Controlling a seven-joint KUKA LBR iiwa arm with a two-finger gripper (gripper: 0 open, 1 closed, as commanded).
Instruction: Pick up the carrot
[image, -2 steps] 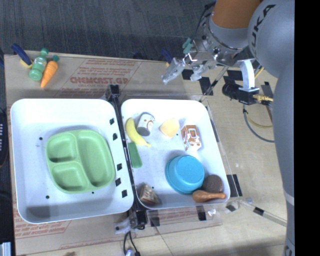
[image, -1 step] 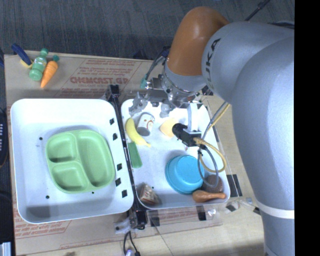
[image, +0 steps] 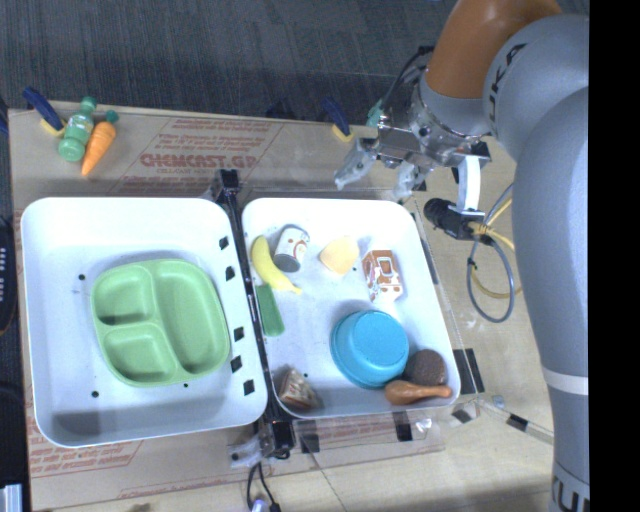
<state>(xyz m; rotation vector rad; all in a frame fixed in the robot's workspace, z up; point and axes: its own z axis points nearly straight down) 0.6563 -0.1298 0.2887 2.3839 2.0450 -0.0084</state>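
Bench top-left — carrot (image: 97, 148), well apart from gripper (image: 378, 178) — nothing held.

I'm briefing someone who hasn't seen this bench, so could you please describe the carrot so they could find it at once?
Start from the left bin, the one holding the green divided plate, and look beyond its far left corner onto the bare bench. The carrot lies there, outside both bins, beside a green bottle-shaped toy. It is the small orange tapered piece with a green top.
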